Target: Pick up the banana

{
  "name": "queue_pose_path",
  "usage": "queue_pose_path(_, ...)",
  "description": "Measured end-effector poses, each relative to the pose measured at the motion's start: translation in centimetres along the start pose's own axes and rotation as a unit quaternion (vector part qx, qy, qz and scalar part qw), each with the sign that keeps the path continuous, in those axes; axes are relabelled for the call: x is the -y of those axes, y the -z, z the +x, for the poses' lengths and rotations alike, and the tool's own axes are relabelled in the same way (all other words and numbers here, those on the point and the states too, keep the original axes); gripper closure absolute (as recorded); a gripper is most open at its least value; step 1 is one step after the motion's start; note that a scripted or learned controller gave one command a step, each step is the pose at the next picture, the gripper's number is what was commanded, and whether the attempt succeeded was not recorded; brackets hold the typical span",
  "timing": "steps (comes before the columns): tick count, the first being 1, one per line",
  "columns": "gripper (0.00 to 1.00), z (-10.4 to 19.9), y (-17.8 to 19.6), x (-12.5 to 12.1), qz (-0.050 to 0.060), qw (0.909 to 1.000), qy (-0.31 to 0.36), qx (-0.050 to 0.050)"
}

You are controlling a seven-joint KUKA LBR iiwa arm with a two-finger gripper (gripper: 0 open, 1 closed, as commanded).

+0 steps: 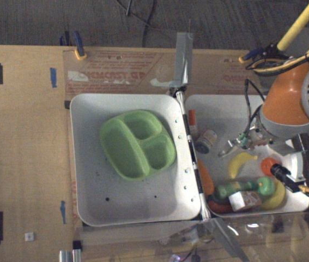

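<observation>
Gripper [240, 142] hovers just above the banana [241, 163] in the right bin [219, 105].

Readable text, 2 spots. My arm [307, 100]: black letters "KU" on the grey housing at the right edge, rest of the word cut off by the frame. Cardboard sheet [116, 70] behind the bins: red printed block w/ several lines, upside down from this angle, too blurred to make out any word. Bottle [245, 200] in the right bin carries a white label, print too small to read. No numerals legible anywhere.
</observation>
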State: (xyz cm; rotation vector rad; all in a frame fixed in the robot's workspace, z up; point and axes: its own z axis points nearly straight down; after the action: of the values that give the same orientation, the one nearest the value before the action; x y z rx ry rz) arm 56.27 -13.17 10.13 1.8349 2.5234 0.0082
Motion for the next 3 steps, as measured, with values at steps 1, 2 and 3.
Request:
queue_pose_path(1, 0.0, 1.0, -1.1, 1.7, 0.002, 0.9963, -0.085, -0.004)
queue_pose_path(2, 0.0, 4.9, 8.4, 0.0, 0.007, 0.9999, -0.009, -0.007)
queue_pose_path(3, 0.0, 2.4, 12.0, -1.5, 0.008, 0.9882, -0.153, -0.005)
